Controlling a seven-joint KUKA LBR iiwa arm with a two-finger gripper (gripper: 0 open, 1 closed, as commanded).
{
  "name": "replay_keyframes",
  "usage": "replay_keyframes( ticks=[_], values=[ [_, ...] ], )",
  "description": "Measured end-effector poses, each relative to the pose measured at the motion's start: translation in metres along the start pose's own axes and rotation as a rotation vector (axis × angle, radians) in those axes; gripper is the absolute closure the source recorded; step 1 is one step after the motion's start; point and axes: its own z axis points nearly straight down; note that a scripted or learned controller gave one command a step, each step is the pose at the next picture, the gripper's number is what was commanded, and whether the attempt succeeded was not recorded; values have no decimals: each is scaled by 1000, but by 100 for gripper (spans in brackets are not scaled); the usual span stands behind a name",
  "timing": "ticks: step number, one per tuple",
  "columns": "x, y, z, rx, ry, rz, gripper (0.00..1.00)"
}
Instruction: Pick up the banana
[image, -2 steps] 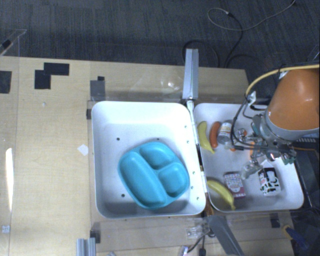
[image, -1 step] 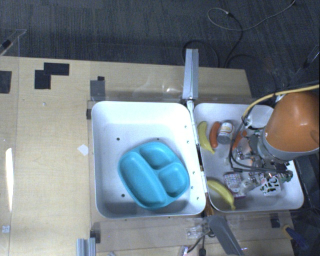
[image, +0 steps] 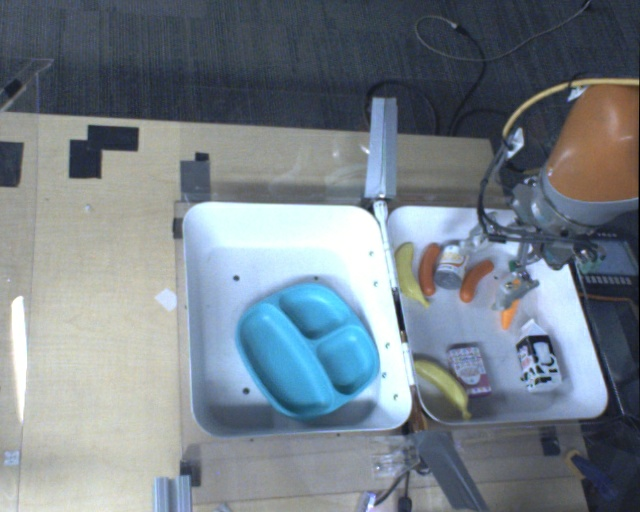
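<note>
So from the overhead camera, the arm (image: 590, 150) comes in from the right and hangs over the top of the right bin (image: 590, 400). Its pincer (image: 520, 268) sits low near a small orange piece (image: 509, 316), but can't tell how wide it's open or whether it has hold of anything. One banana (image: 404, 272) lies along the bin's left wall, right beside an orange sausage thing (image: 428, 270). A second banana (image: 443, 384) sits in the lower left corner, touching a small maroon packet (image: 468, 367). There's also a can (image: 451, 266), another sausage (image: 477, 280) and a black-and-white carton (image: 537, 362). The left bin (image: 210, 300) holds a blue divided plate (image: 305, 347), all on the wooden worktop (image: 90, 330).
</note>
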Motion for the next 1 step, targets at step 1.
replay_keyframes(
  ticks=[1],
  values=[
    [60,5,26,-1,5,193,0]
  ],
)
